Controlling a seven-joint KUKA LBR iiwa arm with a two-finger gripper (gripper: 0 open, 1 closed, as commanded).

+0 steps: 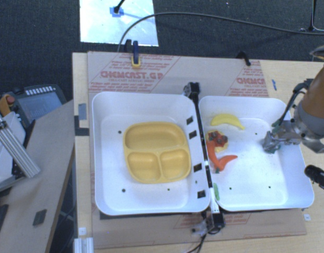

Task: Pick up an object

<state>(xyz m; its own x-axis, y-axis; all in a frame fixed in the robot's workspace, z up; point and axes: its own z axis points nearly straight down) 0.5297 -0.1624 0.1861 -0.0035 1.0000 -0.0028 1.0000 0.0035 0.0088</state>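
From the overhead camera I saw the pincer [271, 141] hanging over the right bin [256, 194], toward that bin's right wall, with nothing between its tips that I could make out; whether it was spread or shut I could not tell at that angle and blur.

The things to pick lay on the far side of the right bin from the pincer, against the divider [201, 146]: a banana [228, 121] toward the bin's back, a small dark red cluster [217, 138] just below it, and an orange pepper [219, 159] curling along the divider, its tip touching or nearly touching the cluster. I judged this to be the approach step, no grasp made.

The next move, as I read it, called for travelling left across the bin and descending on one item. The banana sat apart from the others with bare floor around it, so it looked the easier target. The pepper hugged the divider, leaving little room on that side.

The left bin [109, 141] held a yellow tray [155, 152]. The middle and front of the right bin offered open room.
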